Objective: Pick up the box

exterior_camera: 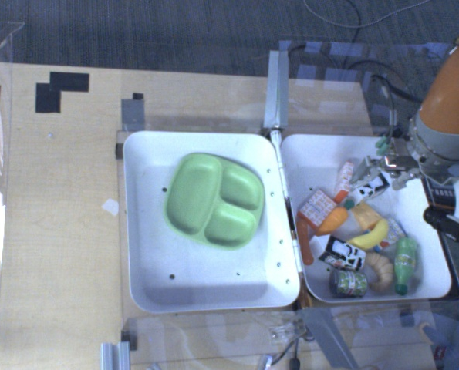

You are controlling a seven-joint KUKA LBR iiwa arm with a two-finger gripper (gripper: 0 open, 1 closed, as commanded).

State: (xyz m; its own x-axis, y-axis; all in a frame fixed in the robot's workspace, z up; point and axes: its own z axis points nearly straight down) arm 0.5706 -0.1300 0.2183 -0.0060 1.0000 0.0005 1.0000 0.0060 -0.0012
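A small pink-and-white checked box (318, 205) lies near the left wall of the right bin (437, 287). A black-and-white carton (343, 254) lies further forward in the same bin. My gripper (381, 174) hangs over the far right part of this bin, just above a black-and-white spotted item (374, 188). It is well to the right of the checked box and apart from it. The grey arm with its orange band (454, 91) comes in from the right edge.
The right bin also holds a carrot (334, 220), a banana (368, 236), a croissant (381, 268), a can (349, 283), a green bottle (404, 264) and a small packet (345, 176). A green divided tray (214, 199) lies in the left bin (148, 284).
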